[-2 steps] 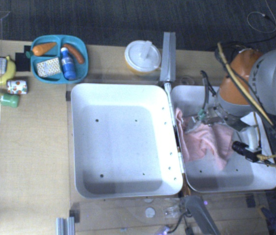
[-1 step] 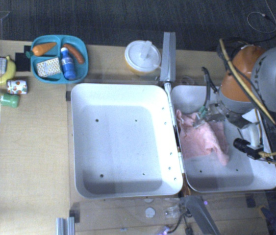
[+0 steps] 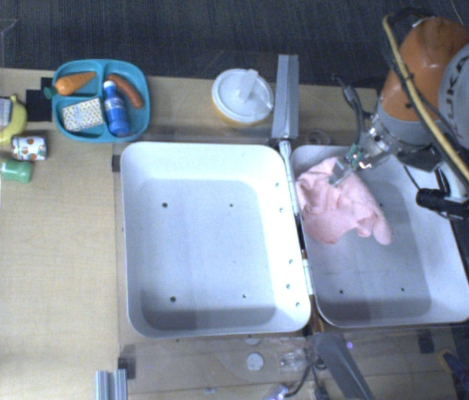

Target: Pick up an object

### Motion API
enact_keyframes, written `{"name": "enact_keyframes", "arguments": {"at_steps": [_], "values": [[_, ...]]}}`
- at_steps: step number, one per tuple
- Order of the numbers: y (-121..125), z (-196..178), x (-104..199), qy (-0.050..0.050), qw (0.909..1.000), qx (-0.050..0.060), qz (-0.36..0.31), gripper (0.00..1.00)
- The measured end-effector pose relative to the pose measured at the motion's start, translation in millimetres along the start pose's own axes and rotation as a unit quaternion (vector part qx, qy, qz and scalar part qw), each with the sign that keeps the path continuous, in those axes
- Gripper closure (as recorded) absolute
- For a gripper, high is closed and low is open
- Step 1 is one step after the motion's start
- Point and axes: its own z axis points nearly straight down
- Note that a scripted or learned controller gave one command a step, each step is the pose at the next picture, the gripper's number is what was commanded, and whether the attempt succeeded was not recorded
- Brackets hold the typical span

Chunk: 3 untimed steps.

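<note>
White right bin [image 3: 434, 298] holds a crumpled, softly folded pink cloth [image 3: 340, 207] against its upper-left wall, with the gripper [image 3: 346, 167] at the cloth's top edge, finger state not discernible.

Pale wooden bench [image 3: 42, 248] under even light, dark carpeted floor [image 3: 176, 11] behind.

The wooden bench [image 3: 51, 248] carried two white bins, the left bin [image 3: 209, 240] touching the right bin [image 3: 392, 265]. Behind the left bin's far left corner sat a blue divided tray [image 3: 101, 98] (toy food inside it). Behind its far right corner stood a white lidded cup [image 3: 242, 96]. Well left of the tray lay a banana [image 3: 11, 122], a small can [image 3: 28, 147] and a green bottle [image 3: 1, 168].
</note>
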Motion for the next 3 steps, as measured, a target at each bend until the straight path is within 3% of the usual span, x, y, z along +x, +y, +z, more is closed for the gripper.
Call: {"name": "enact_keyframes", "arguments": {"at_steps": [1,2,3], "values": [[-22,-111,-57,-0.001,0.9989,-0.001,0.047,1.00],[-12,-40,-32,0.001,0.9995,0.001,0.031,1.00],[32,2,-18,0.000,0.9973,0.000,0.073,1.00]]}}
